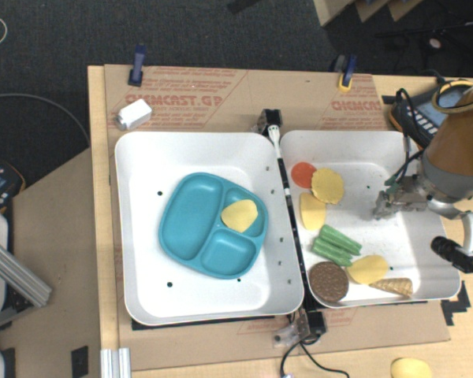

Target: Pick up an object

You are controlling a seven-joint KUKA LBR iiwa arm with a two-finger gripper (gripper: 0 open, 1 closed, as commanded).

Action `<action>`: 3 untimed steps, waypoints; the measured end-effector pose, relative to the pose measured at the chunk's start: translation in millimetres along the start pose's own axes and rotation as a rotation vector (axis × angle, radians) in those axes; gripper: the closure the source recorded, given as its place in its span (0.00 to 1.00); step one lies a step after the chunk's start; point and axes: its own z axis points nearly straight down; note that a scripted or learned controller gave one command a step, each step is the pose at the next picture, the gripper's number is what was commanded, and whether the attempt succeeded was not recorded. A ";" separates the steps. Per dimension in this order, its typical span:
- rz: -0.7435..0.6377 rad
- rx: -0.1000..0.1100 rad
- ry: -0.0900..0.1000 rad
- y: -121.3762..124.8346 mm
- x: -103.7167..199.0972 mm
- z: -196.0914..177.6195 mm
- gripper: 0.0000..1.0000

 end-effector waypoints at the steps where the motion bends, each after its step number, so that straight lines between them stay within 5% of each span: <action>1: -0.003 0.000 0.000 40.4 -27.9 10.8 1.00; 2: -0.003 -0.002 -0.001 39.9 -27.9 -0.4 1.00; 3: -0.012 -0.021 -0.002 120.3 37.8 -168.2 1.00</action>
